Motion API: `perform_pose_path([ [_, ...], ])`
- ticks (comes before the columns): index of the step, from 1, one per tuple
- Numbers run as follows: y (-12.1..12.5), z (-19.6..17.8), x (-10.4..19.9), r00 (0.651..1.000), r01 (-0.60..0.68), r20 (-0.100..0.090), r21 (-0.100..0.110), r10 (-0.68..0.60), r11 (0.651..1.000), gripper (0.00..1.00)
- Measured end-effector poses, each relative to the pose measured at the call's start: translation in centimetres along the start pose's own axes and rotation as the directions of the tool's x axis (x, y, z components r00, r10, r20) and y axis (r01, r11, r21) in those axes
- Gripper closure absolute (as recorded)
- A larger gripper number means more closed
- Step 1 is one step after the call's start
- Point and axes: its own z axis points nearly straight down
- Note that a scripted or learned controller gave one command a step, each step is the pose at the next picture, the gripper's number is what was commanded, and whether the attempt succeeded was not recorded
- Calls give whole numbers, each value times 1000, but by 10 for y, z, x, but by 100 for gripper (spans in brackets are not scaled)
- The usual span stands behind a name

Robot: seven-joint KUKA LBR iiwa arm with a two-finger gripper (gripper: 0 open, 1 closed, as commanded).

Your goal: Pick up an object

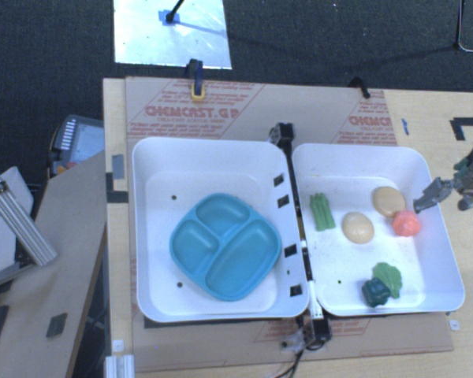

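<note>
The right bin (433,246) holds several small toy foods. A green bean-like piece (322,211) lies at its left. Two beige oval pieces (358,227) (388,201) and a pink-red piece (407,224) sit near the middle and right. A green broccoli-like piece (389,276) and a dark teal piece (375,291) lie at the front. My gripper (446,198) hangs over the bin's right rim, just right of and above the pink-red piece. It is open, with nothing between its fingers.
The left bin (154,172) holds a blue divided plate (225,246). A black-clipped divider (293,219) joins the two bins. Cardboard (221,105) lies under the bins, and a shiny metal sheet (171,22) lies on the dark floor behind.
</note>
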Motion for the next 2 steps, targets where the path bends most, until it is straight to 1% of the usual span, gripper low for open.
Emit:
perform_pose_path([
  [1,2,-6,1,1000,4,3,-11,-4,1000,0],
  [2,-5,40,-2,1000,2,2,-10,-2,1000,0],
])
